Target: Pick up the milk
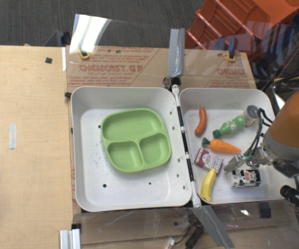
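Two bins, arm over the right one.
The milk carton (245, 178) lies near the right bin's (219, 98) front edge, directly under the gripper (241, 164); its grip I cannot tell.

Glossy white plastic bins (82, 139), matt green plastic plate (135, 139), printed cardboard milk carton (246, 178)

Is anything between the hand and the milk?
Nothing visible. The hand sits right over the milk in the right bin. The carrot and banana lie off to the side.
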`<state>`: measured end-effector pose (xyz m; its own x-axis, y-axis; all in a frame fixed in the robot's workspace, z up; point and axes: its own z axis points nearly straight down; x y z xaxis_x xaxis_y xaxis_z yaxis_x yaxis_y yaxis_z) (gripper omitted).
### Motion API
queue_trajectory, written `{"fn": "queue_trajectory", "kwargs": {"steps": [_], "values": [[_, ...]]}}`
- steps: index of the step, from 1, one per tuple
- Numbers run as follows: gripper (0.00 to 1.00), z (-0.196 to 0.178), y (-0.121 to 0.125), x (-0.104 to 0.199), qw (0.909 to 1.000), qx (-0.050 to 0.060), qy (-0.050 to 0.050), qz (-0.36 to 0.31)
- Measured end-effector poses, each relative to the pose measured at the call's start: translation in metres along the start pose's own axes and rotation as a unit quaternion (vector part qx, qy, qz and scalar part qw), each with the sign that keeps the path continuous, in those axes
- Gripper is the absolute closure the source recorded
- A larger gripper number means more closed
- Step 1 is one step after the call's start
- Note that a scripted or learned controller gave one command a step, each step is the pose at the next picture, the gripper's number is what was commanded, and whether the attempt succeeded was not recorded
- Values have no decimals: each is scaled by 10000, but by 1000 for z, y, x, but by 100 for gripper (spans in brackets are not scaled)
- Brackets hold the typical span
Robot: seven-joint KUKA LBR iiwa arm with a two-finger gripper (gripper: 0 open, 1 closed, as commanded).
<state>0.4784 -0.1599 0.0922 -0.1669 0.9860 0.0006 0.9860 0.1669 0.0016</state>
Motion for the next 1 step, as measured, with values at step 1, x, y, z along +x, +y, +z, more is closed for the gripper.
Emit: {"fn": "queue_trajectory", "kwargs": {"steps": [1], "values": [[100, -7, -1, -1, 10000, 16, 1, 22]]}}
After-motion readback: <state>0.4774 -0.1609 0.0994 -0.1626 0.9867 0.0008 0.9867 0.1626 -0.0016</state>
